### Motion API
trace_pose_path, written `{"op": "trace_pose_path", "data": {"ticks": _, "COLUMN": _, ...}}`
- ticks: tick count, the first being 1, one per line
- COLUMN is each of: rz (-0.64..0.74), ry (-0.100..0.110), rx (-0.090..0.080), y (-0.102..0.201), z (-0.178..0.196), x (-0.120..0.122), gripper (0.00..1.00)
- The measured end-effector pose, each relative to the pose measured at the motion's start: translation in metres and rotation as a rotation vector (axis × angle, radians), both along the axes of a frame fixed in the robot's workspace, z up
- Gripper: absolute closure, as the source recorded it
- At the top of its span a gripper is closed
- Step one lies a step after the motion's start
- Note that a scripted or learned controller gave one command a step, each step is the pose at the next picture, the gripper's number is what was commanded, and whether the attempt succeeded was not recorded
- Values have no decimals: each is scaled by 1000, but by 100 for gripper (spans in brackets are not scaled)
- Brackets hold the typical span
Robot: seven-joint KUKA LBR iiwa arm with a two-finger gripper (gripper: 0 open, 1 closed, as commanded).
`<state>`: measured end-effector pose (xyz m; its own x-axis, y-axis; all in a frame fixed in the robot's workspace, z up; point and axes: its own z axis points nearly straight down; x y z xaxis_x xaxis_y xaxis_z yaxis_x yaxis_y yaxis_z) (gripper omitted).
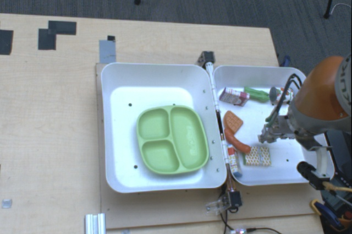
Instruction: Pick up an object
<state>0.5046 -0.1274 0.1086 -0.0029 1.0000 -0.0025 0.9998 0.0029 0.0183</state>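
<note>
As I read this feed,
Hand [268, 136]: low in the right bin [286, 175]; I cannot tell its state.
Patterned block [257, 157]: just below hand, perhaps touching.
Orange sausage [237, 143]: beside it.

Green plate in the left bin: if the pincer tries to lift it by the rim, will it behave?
The green plate looks like moulded plastic with three compartments, so probably stiff and light. It lies flat and broad in the left bin, so it is unlikely to roll or tip. Its smooth, low rim may slip from a pinch; pushed, it would probably slide.
</note>
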Motion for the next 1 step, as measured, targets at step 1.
{"op": "trace_pose_path", "data": {"ticks": 1, "rz": 1, "ry": 0, "rx": 0, "y": 0, "z": 0, "x": 0, "gripper": 0}}
